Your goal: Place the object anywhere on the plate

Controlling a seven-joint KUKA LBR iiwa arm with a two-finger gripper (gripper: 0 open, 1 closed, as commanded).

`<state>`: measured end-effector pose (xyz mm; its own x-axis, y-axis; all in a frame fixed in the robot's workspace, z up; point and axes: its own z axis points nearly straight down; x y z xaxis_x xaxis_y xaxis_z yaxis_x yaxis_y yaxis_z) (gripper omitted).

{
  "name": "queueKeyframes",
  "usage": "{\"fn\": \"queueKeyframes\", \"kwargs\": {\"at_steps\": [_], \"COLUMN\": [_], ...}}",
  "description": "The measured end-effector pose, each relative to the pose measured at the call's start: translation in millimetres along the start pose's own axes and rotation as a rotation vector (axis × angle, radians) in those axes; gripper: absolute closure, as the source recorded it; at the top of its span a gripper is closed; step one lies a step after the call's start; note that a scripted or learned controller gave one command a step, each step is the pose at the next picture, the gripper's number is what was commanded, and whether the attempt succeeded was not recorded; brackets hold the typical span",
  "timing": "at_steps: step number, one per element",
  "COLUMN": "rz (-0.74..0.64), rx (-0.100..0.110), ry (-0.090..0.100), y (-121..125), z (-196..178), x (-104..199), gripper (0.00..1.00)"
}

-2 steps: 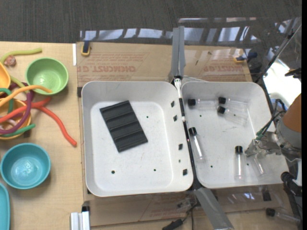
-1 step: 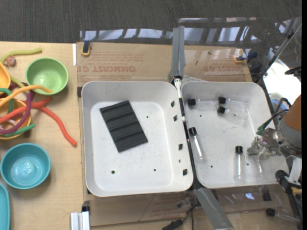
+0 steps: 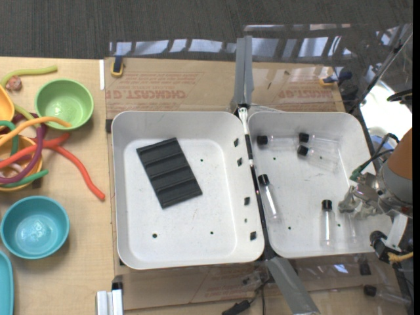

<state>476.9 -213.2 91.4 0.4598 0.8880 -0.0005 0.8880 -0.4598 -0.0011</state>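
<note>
Vials lie scattered in the right bin [image 3: 289, 241], clear with black caps; the nearest vial [image 3: 326, 220] rests just left of the gripper [image 3: 352, 202], apart from it. We see the black ridged plate [image 3: 168, 172] lying flat in the left bin [image 3: 131, 241]. Whether the gripper is spread or closed, we cannot tell.

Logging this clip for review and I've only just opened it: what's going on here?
A robot arm reaches in from the right, its gripper at the right-hand edge of the right bin. That bin has several clear tubes with black caps scattered in it. The left bin holds a black ridged plate lying flat at a slant. Nothing sits on the plate yet, and I can't see a tube between the fingers.
</note>
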Motion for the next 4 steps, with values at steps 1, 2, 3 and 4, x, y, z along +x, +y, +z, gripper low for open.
{"fn": "queueKeyframes", "kwargs": {"at_steps": [1, 2, 3, 4], "rz": [0.083, -0.041, 0.08, 0.01], "rx": [0.001, 0.004, 0.005, 0.0], "ry": [-0.002, 0.0, 0.0, -0.002], "y": [0.4, -1.5, -0.8, 0.3], "z": [-80.4, -26.5, 1.5, -176.3], "x": [0.0, 1.5, 0.1, 1.6], "gripper": [1.0, 1.0, 1.0, 1.0]}}
